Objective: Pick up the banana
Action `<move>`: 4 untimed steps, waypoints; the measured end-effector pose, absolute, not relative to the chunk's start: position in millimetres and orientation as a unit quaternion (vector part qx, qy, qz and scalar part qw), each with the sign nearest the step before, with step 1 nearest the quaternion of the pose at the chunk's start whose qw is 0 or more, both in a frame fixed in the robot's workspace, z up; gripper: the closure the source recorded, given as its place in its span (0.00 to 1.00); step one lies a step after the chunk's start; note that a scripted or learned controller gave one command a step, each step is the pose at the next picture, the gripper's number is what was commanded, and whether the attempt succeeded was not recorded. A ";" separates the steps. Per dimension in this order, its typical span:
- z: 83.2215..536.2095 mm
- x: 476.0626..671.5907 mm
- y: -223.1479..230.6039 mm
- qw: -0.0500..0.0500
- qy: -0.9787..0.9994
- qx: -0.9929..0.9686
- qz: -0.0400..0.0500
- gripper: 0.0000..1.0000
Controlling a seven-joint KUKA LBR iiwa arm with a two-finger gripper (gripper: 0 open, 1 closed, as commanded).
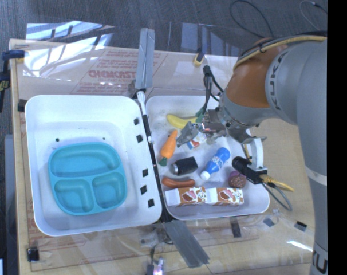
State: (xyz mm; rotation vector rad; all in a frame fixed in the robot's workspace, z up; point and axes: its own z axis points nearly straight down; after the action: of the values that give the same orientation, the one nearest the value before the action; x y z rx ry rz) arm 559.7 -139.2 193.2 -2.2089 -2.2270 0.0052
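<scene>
A yellow banana lies near the back of the right bin, close to its left side. My gripper hangs just to the right of and in front of the banana, low over the bin, with its metal fingers spread apart and nothing between them. The grey arm with its orange band comes in from the right and covers the bin's back right corner.
Around the gripper in the right bin lie an orange carrot, a black cylinder, a blue and white bottle, a sausage, a dark round fruit and a long brown and white box. The left bin holds a blue divided tray.
</scene>
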 end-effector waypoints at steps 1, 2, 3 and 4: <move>178.7 617.4 -152.9 0.001 -0.737 -0.676 0.001 0.00; 90.9 656.8 -144.5 0.001 -0.766 -0.643 0.001 0.00; 101.8 657.7 -143.4 0.001 -0.768 -0.641 0.001 1.00; 202.4 657.1 -120.8 0.000 -0.710 -0.704 0.001 1.00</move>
State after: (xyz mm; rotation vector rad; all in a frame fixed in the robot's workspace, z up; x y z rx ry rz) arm 657.1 -120.8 202.4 -2.2118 -2.2305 0.0016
